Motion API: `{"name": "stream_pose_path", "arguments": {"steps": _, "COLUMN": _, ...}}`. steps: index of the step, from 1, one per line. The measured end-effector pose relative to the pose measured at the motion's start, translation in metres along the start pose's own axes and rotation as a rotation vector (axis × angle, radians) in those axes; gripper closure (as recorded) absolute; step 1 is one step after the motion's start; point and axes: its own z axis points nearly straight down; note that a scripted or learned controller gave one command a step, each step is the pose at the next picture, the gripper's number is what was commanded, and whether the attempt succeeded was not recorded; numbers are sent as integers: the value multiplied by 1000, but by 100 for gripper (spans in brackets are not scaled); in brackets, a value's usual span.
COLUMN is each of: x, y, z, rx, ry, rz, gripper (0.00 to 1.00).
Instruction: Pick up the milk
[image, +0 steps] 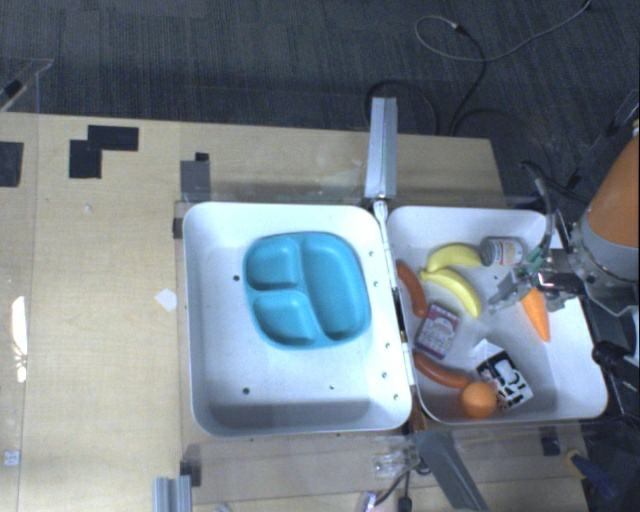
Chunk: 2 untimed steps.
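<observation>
The milk (505, 381), a small white carton with black patches, lies near the front of the right bin (575, 400). My gripper (522, 291) hangs over the right bin's middle right, between the banana (452, 281) and the carrot (538, 316). It is well behind the milk and apart from it. Its fingers look spread, with nothing between them.
An orange (480, 400) touches the milk's left side, and a sausage (440, 372) lies next to that. A pink-labelled box (437, 331), a second sausage (410, 286) and a can (500, 249) share this bin. The left bin (210, 330) holds a blue divided plate (305, 288).
</observation>
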Motion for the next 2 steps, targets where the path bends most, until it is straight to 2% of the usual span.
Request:
{"name": "stream_pose_path", "arguments": {"steps": 1, "x": -20, "y": -2, "z": 145, "rx": -11, "ry": -3, "rz": -60, "gripper": 0}}
{"name": "stream_pose_path", "arguments": {"steps": 2, "x": -46, "y": -18, "z": 145, "rx": -13, "ry": -5, "rz": -285, "gripper": 0}}
